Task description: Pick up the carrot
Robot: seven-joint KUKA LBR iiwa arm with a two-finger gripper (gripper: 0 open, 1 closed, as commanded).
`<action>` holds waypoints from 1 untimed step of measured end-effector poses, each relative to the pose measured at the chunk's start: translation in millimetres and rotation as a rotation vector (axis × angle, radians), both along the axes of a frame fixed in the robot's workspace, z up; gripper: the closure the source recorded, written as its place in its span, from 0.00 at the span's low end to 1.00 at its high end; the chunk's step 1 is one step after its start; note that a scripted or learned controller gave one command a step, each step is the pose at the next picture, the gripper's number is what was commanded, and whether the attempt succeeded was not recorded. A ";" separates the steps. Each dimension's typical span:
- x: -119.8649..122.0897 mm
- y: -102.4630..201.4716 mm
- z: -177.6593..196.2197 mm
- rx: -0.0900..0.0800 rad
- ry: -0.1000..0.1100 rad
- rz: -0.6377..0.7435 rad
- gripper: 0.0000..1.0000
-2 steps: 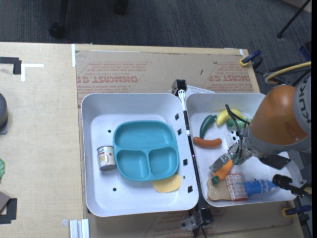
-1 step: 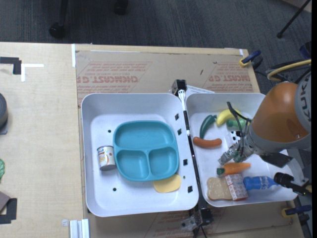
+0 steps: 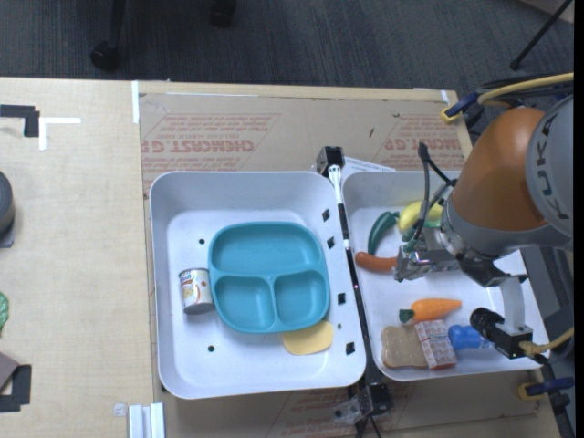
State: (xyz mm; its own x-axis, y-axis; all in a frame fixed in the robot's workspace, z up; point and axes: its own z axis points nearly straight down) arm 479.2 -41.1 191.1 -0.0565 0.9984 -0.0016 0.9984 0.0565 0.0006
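The carrot [image 3: 432, 308] is orange with a green stub at its left end. It lies flat in the right bin [image 3: 365, 210], near the middle of the bin's front half. My gripper [image 3: 410, 263] hangs over the same bin, a short way behind the carrot and apart from it. Its metal tip sits at the right end of a reddish-brown sausage [image 3: 374, 262]. The grey arm with its orange band covers the bin's right side.
A green pepper [image 3: 380, 231] and a yellow fruit [image 3: 411, 214] lie behind the gripper. A bread slice [image 3: 398, 347], a red-and-white packet [image 3: 436, 343] and a blue item [image 3: 463, 337] sit before the carrot. The left bin [image 3: 173, 354] holds a teal divided plate [image 3: 269, 276], a small can [image 3: 195, 291] and a yellow disc [image 3: 308, 339].
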 end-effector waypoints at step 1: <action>0.0 -0.1 0.0 0.000 0.000 0.000 0.00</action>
State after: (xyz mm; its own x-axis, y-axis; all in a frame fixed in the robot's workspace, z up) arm 479.2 -41.2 191.1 -0.0564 0.9984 -0.0016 0.9984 0.0564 0.0005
